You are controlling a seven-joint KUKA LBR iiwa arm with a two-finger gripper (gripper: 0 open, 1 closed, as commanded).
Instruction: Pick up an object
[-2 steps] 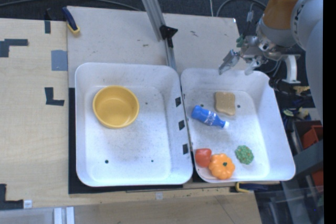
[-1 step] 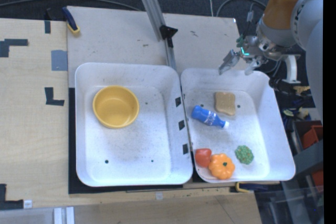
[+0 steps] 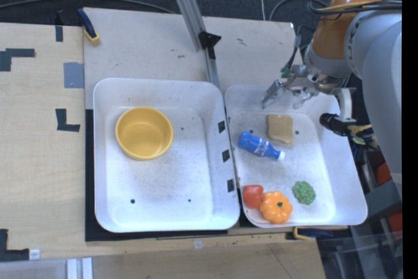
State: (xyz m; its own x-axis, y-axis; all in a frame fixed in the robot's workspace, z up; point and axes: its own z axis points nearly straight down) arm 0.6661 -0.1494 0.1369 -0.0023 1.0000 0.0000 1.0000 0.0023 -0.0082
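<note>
Arm (image 3: 356, 29) comes in from right, over top edge of right bin (image 3: 339, 206). Claw (image 3: 285, 95) hangs above bin's back part, fingers spread wide, nothing between them. Bread (image 3: 280, 129) sits just below claw, apart from it. Blue bottle (image 3: 259, 146) lies beside bread, tilted, near left wall. Tomato (image 3: 253, 195) and pumpkin (image 3: 276, 207) touch each other at front edge. Broccoli (image 3: 304, 192) near them, bare floor around it. Left bin (image 3: 104, 206) has yellow bowl (image 3: 144, 132) at upper left; lots of open room beside it.
</note>
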